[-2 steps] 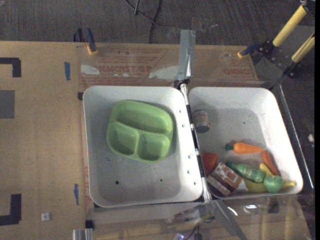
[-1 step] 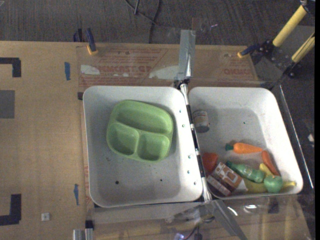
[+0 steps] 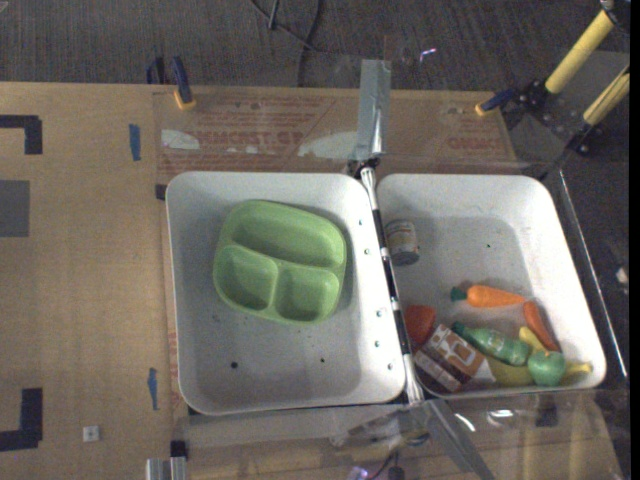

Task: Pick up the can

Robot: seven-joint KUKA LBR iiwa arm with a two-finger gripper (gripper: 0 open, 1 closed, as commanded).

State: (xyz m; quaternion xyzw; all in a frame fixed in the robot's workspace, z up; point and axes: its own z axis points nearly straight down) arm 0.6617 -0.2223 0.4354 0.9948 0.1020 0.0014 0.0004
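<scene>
Single overhead view of the bench at the approach stage of the pick. Whether the claw is spread or pressed together cannot be told here, so the grasp is judged as not yet made. The can (image 3: 402,241) sits in the right bin (image 3: 560,230), touching or just beside that bin's left wall, toward the far side; it appears to stand upright, label outward. Bare bin floor lies to its right and far side. Nearer the viewer, well apart from the can, a cluster of toy food fills the near part of the bin: a red piece (image 3: 419,321), a brown carton (image 3: 450,356), a green bottle (image 3: 493,343) and two carrots (image 3: 493,295). The left bin (image 3: 190,268) holds a green divided plate (image 3: 281,261). To do the step well, the claw should probably descend spread, straddling the can along the near–far line, since the wall leaves little room on the left.
</scene>
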